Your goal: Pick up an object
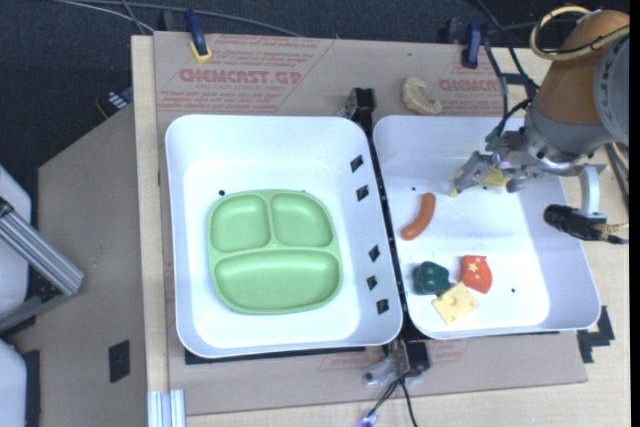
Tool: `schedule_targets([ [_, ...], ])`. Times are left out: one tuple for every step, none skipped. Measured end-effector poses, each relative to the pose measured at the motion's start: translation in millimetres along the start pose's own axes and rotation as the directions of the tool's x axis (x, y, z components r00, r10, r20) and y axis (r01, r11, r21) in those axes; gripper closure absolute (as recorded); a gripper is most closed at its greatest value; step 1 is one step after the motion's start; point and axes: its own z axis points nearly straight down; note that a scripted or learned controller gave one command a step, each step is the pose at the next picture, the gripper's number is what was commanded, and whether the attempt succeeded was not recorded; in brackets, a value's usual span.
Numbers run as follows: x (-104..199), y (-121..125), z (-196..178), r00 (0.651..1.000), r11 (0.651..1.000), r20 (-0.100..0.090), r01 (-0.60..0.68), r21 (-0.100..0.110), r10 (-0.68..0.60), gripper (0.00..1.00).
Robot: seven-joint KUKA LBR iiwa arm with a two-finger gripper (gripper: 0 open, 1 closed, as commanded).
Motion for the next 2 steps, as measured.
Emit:
schedule_targets([
  [0.0,2.2,15.8,1.000,1.000,0.002,0.000,-0.009,0.000,0.00],
  [1.1,4.6,1.8,1.000,1.000,0.001,0.001,-0.016,-0.001,1.00],
])
